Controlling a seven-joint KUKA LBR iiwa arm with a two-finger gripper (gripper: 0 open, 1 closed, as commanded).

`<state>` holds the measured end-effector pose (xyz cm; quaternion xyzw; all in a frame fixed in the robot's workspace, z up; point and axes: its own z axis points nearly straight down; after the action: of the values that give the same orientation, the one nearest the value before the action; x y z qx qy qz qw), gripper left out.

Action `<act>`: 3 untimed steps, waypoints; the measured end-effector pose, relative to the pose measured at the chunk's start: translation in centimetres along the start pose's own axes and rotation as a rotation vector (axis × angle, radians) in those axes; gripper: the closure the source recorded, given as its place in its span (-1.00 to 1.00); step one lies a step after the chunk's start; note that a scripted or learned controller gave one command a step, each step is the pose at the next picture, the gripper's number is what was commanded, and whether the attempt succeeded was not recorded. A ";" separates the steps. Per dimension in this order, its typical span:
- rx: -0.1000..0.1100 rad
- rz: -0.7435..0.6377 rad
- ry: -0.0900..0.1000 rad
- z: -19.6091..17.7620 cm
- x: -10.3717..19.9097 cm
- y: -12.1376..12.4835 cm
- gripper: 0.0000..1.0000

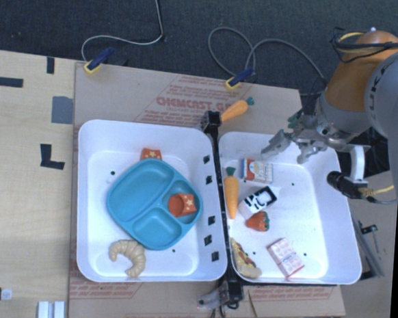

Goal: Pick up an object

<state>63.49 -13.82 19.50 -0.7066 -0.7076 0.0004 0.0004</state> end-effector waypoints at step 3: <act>-0.015 -0.001 -0.005 9.3 3.5 3.7 1.00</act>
<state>67.13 -10.34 10.22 -0.7061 -0.7080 -0.0031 -0.0069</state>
